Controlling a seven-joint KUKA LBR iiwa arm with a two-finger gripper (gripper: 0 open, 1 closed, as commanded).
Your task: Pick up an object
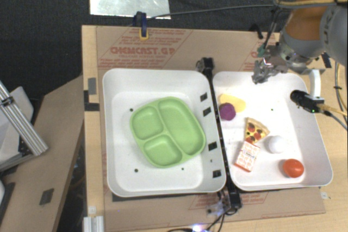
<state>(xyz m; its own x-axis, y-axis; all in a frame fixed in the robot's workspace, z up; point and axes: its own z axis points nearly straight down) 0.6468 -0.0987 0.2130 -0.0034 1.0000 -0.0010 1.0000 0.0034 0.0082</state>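
White bins sit side by side on the table (163, 43), whose top is covered with tan printed board. In the left bin (120, 89) lies a green divided plate (166, 131), flat and set at a slight angle, with three compartments. The right bin (311, 133) contains six small items. A yellow piece (234, 100) lies near the bin's far-left corner, and a purple ball (227, 112) touches its near edge. A toy pizza slice (255, 130) lies toward the middle of the bin, its point directed at the camera's right. A red-and-white carton (247, 157) lies flat just below the slice, close to the near wall. A white ball (275, 144) sits just beside the slice on its right. A red ball (293, 168) rests near the bin's near-right corner, apart from the white ball. The arm (307, 27) enters from the right of the view, its orange band uppermost. The gripper (263, 74) hangs over the far edge of the right bin, above bare bin floor, apart from the yellow piece and well apart from the other items. Whether the gripper is open or closed cannot be told at this angle and size. A blue clamp (141, 23) stands at the table's far edge.
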